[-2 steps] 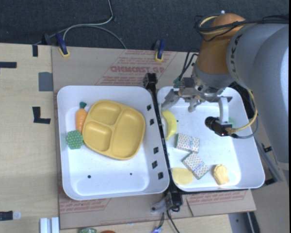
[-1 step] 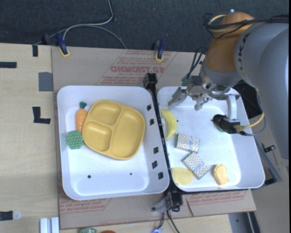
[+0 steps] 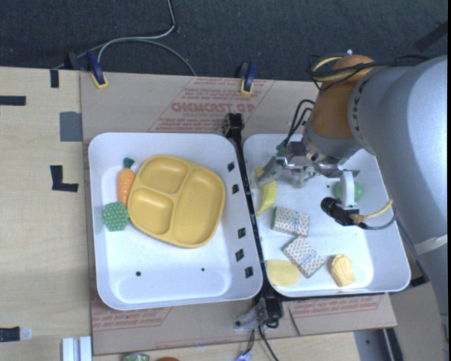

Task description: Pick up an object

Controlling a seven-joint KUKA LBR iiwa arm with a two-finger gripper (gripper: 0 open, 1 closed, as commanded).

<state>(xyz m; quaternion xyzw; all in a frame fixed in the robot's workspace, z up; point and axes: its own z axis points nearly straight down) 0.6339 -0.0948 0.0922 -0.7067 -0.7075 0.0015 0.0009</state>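
Banana (image 3: 267, 197), pale yellow, curved

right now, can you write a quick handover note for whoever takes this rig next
Claw: low over the far part of the right bin; whether it is open or shut cannot be told from this view.
Right bin: two patterned blocks, a yellow piece by the divider, a flat yellow piece, a small yellow toy.
Left bin: yellow divided plate, carrot, green piece.
Done: nothing seen lifted.
Left: grasp and raise one object.
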